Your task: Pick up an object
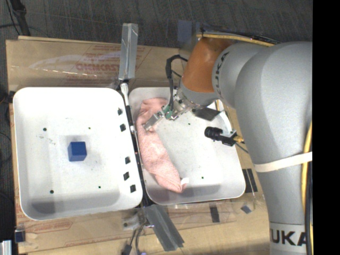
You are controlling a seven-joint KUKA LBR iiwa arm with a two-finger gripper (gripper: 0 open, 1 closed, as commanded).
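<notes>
camera view from above the bench gives me two white bins side by side, with my arm [255,89] reaching in from the right. the gripper [154,122] sits low over the right bin [212,174], at the upper part of a pink cloth-like object [156,153] that lies along that bin's left wall, running from near the top edge down toward the lower middle. the tool tip looks to be touching or just above the pink object's upper end; i cannot tell which from this slant. i cannot tell how the tool is set either, the tip is too small and cluttered. a small black part [215,134] juts out beside the wrist over the bin's right half. over in the left bin [32,158] a blue cube [77,151] sits alone on the floor, left of centre, well apart from the gripper. both bins rest on a cardboard sheet [64,62]
</notes>
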